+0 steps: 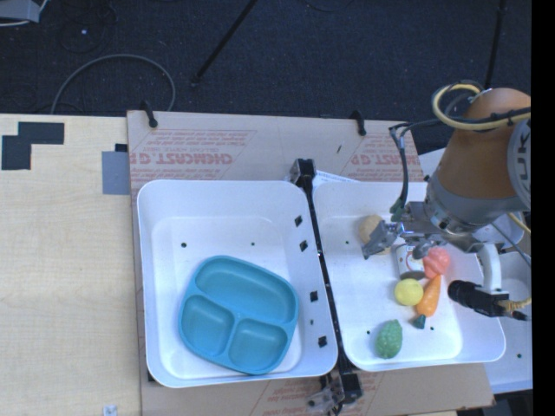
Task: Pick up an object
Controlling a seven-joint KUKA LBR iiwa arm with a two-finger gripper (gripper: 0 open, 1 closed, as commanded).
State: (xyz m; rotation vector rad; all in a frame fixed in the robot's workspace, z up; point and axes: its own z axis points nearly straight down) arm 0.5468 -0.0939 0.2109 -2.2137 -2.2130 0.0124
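Hanging low over the right bin [486,349], the gripper [401,241] has nothing in it that I can see, so the pick is not done yet. I cannot tell how wide its fingers are; they blur into the wrist. A pale tan lump [372,226] sits just beside the fingers, on the side toward the middle wall. Just below the fingers lie one pink toy [437,259], one yellow ball [408,292] and one orange carrot [429,295], all touching. One green bumpy toy [388,340] lies farther off, near the front rim. That makes five toys. The left bin [160,232] holds one blue tray [238,313] with three parts.
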